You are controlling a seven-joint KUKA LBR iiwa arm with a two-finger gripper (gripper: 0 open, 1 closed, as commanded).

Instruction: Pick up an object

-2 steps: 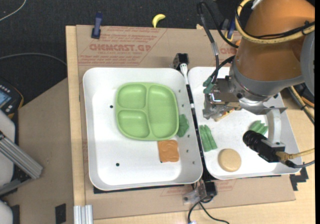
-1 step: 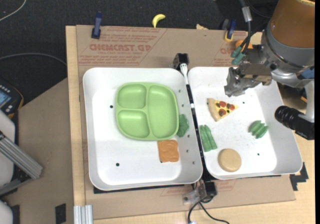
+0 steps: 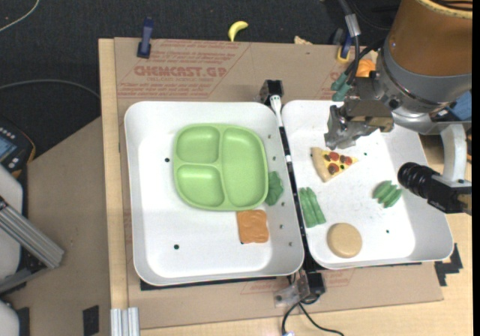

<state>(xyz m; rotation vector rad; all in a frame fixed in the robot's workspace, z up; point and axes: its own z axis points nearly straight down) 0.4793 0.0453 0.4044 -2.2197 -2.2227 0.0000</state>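
Gripper [image 3: 337,141] hangs over the upper left part of the right bin [image 3: 420,248], fingertips pointing down. Cannot tell from this angle how the gripper is set. Nothing visible in its grasp.

Pizza slice [image 3: 331,162] lies flat on the right bin floor, just below the gripper tips and nearly touching them in this view. Its long axis runs on a diagonal: crust end toward lower left, toppings end toward upper right.

Other items in the right bin: green pea pod [image 3: 311,206] near the left wall, second green piece [image 3: 388,193] toward the right, round tan cookie [image 3: 344,240] near the front. All lie apart from the pizza slice.

Left bin [image 3: 146,199] holds a green divided plate [image 3: 221,166], an orange-brown piece [image 3: 253,226] below it, and a green item [image 3: 274,188] at the plate's right edge.
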